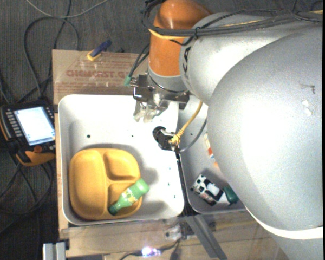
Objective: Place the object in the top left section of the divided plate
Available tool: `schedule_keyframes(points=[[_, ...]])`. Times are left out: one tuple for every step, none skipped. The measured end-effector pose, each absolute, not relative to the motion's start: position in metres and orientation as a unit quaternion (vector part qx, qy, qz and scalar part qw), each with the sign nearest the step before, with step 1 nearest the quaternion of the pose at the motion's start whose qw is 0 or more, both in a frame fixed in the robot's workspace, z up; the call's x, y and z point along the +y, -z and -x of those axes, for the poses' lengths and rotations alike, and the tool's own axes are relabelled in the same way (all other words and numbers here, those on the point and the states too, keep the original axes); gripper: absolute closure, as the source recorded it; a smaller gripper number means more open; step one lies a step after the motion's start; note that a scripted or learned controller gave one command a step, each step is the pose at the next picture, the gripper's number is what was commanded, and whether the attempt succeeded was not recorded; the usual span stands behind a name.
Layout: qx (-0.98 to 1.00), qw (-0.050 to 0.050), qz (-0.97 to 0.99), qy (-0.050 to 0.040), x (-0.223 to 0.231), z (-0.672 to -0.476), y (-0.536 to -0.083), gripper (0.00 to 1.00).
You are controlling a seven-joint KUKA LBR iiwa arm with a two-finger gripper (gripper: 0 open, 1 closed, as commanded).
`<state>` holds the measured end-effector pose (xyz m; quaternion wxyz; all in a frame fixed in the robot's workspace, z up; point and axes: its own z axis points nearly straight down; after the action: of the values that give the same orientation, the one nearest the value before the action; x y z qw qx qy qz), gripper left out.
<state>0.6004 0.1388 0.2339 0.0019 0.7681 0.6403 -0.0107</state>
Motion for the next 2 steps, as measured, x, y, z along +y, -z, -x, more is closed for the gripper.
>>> schedule_keyframes(points=[[0.633,0.003,-0.775,0.002,0.207,-0.528,-0.12,1.0],[0.58,0.006,-0.815,-0.0163,0.204,-0.557,-0.101,1.0]])
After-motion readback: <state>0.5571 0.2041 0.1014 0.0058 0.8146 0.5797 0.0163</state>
